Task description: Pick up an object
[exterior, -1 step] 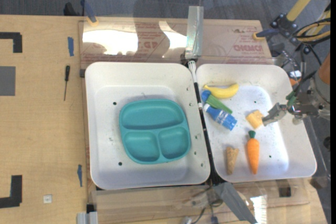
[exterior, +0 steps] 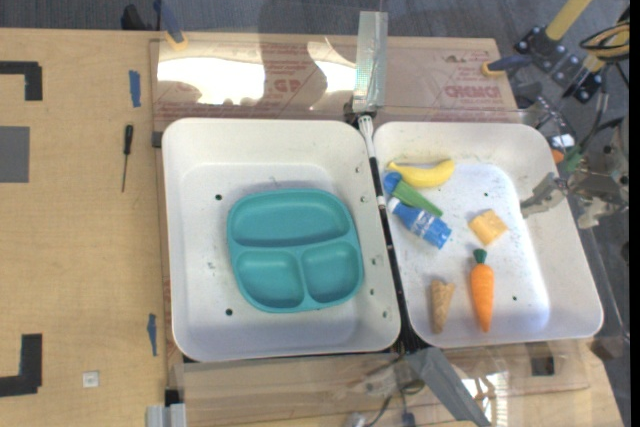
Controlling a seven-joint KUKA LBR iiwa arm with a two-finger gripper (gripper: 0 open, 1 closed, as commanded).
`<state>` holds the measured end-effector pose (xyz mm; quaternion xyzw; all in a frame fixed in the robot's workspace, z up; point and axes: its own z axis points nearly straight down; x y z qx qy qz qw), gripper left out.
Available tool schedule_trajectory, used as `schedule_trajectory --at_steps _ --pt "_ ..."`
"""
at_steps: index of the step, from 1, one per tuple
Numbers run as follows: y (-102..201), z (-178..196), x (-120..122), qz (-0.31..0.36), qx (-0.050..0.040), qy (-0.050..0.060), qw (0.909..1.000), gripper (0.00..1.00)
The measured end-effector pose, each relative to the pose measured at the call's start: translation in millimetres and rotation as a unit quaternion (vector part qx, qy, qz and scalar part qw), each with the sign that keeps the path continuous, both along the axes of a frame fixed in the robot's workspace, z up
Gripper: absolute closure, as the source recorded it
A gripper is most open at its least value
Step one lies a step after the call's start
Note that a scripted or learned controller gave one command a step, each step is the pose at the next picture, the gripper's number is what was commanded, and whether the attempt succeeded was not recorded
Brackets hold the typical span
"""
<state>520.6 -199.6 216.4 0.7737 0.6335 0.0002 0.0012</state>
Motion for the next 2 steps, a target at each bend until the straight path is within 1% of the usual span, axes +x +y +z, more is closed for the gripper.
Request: schedule_trajectory --at_steps 1,2 --pt "75.9 -128.6 -39.1 0.037 0.0008 -0.002 0.9993 0.00" --pt "74.5 -117.8 -37.7 0.035 -0.0003 -0.005 0.9994 1.00"
